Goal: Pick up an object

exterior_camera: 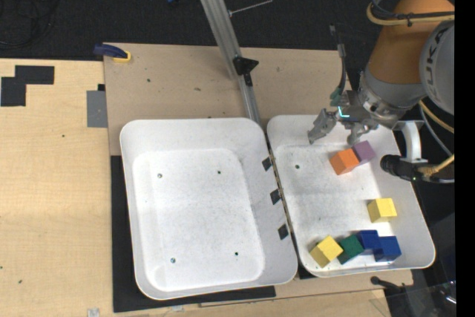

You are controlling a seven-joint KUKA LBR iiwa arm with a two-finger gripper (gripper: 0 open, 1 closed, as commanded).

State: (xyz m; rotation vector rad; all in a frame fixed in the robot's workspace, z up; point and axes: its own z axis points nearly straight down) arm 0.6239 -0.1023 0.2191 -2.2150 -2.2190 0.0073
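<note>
- The arm (404, 48), grey with an orange band above the wrist, reaches in from the right and hangs over the far part of the right bin (297, 193).
- The gripper (339, 128) points down toward the bin floor with its two fingers spread apart; nothing sits between them, so it grasps nothing.
- One finger (321, 126) slants out to the left over bare bin floor; the other ends close above the purple block (364, 152).
- The purple block lies in the right bin, touching the orange block (344, 161) on its left side. Both sit just below the gripper, a little to its right.
- A yellow block (381, 208) lies alone nearer the front of the same bin, well apart from the orange and purple pair.
- Along the front edge of the right bin sits a tight cluster: another yellow block (325, 251), a green block (350, 247) and a blue block (378, 244), side by side and touching.
- The left bin (133, 141) stands just beside the right one, with black clips (276, 196) along the seam between them.
- A grey metal rail (220, 22) runs at a slant from the top of the view down to the far edge of the bins.
- The bins rest on a light wooden bench (52, 174).
</note>
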